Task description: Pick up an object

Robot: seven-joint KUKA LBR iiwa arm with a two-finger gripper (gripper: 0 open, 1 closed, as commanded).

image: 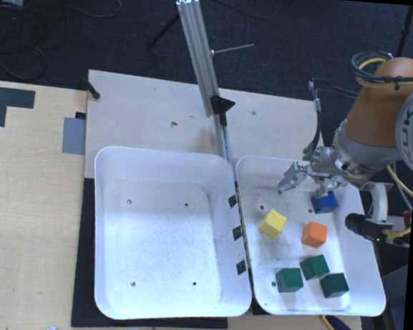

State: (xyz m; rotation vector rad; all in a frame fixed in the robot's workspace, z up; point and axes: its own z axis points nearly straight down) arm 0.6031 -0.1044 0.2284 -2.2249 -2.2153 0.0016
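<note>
blue block (pixel 325 203) half hidden under pincer (pixel 300 177), arm (pixel 384 104) cropped at right

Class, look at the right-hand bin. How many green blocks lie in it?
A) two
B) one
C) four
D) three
D: three green blocks sit clustered at the near end of the right bin, one at, one at and one at, beside single yellow, orange and blue blocks.

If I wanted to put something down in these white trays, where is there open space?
The left bin has bare floor from wall to wall. In the right bin, the near-left corner below the yellow cube is bare. Its middle and near-right are crowded: orange cube, three green cubes, and a blue cube under the claw at the far end.
</note>
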